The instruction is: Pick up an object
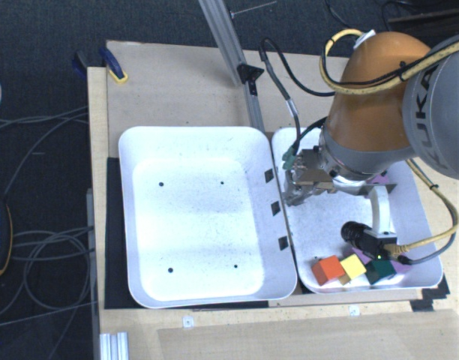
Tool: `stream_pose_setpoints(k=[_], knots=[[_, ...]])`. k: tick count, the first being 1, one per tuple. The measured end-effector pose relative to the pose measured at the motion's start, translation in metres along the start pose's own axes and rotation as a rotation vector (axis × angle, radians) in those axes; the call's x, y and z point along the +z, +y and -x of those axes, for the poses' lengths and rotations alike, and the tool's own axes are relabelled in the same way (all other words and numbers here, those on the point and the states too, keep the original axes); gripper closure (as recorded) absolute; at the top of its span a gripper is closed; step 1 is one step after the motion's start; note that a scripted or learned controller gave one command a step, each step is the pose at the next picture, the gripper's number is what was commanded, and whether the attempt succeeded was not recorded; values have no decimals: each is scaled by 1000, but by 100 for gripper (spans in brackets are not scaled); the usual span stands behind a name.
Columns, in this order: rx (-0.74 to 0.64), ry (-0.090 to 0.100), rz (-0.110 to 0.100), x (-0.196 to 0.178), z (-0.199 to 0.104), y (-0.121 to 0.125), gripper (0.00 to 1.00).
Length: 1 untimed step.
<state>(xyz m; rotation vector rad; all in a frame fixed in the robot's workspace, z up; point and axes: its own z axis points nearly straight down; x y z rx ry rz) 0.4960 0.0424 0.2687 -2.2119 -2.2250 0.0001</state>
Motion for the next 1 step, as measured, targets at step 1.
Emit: stream_pose_setpoints(k=[1], knots=[[0, 0, 0, 5, -48, -7, 100]])
